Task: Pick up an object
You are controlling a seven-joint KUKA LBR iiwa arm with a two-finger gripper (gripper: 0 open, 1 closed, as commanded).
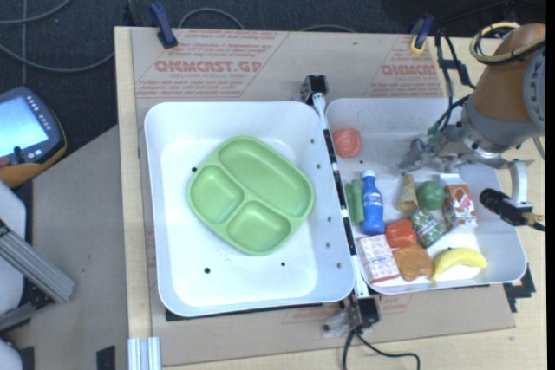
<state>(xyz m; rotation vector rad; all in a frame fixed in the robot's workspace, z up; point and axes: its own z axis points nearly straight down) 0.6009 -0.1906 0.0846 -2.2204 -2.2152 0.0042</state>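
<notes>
arm: the right edge of the picture is cutting it off, so only the wrist part is showing.
gripper: the fingers are looking too small and dark; open or shut, I cannot tell.
green items near the right bin's middle: they are blurring together, and their kind is not readable.
box at the right bin's front edge: the print is appearing too small to read.
device with screen: the left edge is cutting it.

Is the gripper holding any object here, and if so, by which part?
Nothing is held. The gripper hovers over the right bin above the toys, with no object between its jaws.
</notes>
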